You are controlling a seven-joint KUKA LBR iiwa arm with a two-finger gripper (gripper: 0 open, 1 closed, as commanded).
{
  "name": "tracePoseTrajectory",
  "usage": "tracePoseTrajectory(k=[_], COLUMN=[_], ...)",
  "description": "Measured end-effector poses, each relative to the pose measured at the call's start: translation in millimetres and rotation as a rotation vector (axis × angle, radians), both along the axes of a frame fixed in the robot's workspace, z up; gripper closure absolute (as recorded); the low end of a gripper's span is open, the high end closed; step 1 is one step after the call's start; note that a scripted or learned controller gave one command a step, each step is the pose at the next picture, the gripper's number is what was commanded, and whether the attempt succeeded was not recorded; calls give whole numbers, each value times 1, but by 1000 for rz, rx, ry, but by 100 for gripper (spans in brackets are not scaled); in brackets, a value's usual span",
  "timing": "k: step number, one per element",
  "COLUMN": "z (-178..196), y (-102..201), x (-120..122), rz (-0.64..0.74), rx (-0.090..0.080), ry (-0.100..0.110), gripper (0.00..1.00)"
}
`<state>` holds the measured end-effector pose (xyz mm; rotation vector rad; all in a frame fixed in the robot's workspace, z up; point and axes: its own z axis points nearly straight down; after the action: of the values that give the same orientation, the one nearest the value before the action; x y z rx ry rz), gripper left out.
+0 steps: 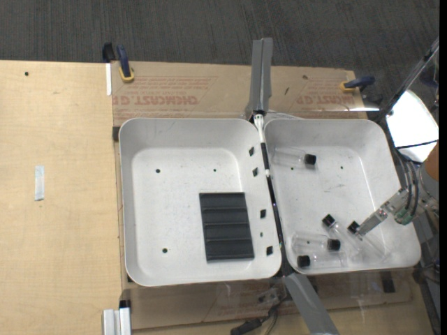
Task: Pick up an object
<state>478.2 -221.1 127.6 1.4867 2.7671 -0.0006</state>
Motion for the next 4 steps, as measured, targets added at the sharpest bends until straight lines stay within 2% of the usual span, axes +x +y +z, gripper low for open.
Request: tracePoseTrajectory(k=[2, 4], z=[23, 17], y=[0, 0], x=[1, 0], rz=[136, 241], rx=[-1, 0], ry=[-2, 0], gripper=[0, 0])
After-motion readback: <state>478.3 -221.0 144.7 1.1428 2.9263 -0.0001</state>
